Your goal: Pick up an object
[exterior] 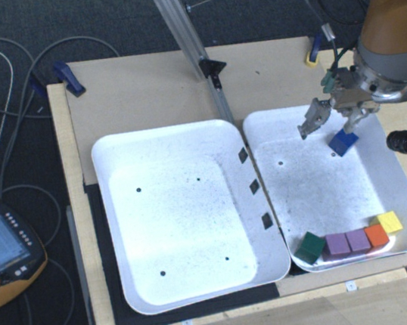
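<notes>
My grey arm with its orange band (387,18) reaches in from the right, above the far end of the right-hand shallow white plastic bin (403,187). My two-finger gripper (333,122) hangs over that bin's far part with its fingers spread apart, one grey finger (312,121) angled out toward the bin's middle and the other sitting close above a small blue block (344,142). The blue block lies tilted on the bin floor, just below and beside my fingertips; nothing is between my fingers, so I am holding nothing. Whether the nearer fingertip actually touches the block I cannot tell from this angle. Well apart from my gripper, along the near wall of the same bin, a row of small blocks rests side by side: a dark green cube (309,246) at the left end, then a purple block (337,244), a second purple block (358,240), an orange block (376,236) and a yellow cube (390,223) at the right end, set a little farther back. The left-hand white bin (115,210) shows only dark speckles and a few small dots on its floor. Both bins sit on a tan wooden bench (139,91), and a handheld control pendant with an orange edge (2,255) lies on the dark floor to the left.
</notes>
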Tool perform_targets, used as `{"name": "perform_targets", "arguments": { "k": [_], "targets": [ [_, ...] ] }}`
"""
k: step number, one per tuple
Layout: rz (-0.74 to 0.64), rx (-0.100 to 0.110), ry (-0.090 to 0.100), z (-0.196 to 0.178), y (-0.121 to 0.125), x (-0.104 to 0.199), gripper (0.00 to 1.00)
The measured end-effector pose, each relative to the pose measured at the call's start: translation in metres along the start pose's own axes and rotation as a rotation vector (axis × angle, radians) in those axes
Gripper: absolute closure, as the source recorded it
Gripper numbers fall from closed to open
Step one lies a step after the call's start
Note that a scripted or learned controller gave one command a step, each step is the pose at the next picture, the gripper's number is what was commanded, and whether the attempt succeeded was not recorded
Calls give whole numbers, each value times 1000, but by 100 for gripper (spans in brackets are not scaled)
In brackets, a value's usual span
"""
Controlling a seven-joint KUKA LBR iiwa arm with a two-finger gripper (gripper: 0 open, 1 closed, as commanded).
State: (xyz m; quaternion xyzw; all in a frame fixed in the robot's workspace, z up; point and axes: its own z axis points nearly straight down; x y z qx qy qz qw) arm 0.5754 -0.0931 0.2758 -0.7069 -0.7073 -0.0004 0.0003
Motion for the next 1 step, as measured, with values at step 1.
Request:
{"name": "perform_targets", "arguments": {
  "k": [1],
  "targets": [
    [8, -3, -6, -16, -28, -78, 0]
  ]
}}
